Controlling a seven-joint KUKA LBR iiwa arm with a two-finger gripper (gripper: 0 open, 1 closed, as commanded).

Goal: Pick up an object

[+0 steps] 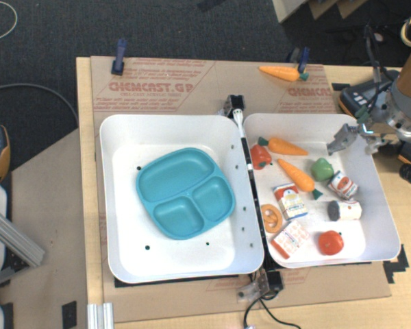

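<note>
Claw (pixel 342 141) over right bin (pixel 382 214) upper edge, fingers' state can't tell. Nearest obj: green ball (pixel 322 168), just below-left of claw; carrot (pixel 288 147) further left, long axis across.

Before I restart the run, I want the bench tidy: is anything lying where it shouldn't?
Yes. One toy carrot lies outside both bins, on the cardboard sheet behind the right bin, by a blue clamp. The other toys sit inside that bin, and the teal divided plate lies flat in the left bin.
</note>
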